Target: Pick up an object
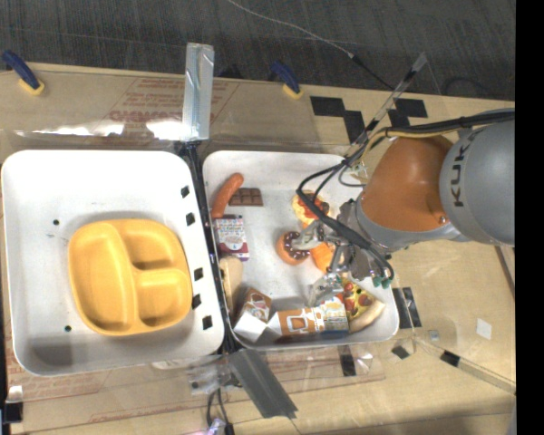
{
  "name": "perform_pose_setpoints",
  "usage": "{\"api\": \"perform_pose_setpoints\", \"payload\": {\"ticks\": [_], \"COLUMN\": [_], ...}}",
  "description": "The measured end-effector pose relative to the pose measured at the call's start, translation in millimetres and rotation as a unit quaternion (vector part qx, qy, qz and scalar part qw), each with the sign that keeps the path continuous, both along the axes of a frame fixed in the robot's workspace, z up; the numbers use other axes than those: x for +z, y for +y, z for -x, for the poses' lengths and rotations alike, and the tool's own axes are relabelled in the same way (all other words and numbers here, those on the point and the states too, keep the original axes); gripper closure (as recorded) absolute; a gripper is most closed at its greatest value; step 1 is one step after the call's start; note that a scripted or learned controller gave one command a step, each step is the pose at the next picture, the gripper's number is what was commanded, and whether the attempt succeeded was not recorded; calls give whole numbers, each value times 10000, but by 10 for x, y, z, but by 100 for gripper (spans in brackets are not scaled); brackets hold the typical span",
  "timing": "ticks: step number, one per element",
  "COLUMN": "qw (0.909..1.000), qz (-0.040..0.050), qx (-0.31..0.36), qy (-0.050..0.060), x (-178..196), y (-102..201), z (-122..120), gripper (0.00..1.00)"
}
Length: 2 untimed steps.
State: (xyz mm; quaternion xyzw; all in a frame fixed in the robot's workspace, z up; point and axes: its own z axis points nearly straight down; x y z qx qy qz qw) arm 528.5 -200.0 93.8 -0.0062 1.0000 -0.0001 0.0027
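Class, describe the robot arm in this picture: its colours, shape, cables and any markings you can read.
The arm is a rounded grey tube with black lettering on its side, partly cut off. An orange band wraps it above the wrist. Black cables loop around the wrist, down toward the gripper, a tangle of dark metal parts.

The arm (476, 184) hides the right bin's (254, 166) right wall; end effector (337, 275) fingers indistinct among cables (322, 220).
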Motion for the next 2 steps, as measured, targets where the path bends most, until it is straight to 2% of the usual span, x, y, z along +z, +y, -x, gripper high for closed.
{"api": "perform_pose_setpoints", "payload": {"ticks": [1, 2], "qw": [10000, 9977], "qz": [8, 5], "qx": [46, -675], "qy": [-38, -27], "x": [124, 1214], "y": [19, 427], "z": [-38, 27], "gripper": [100, 100]}}
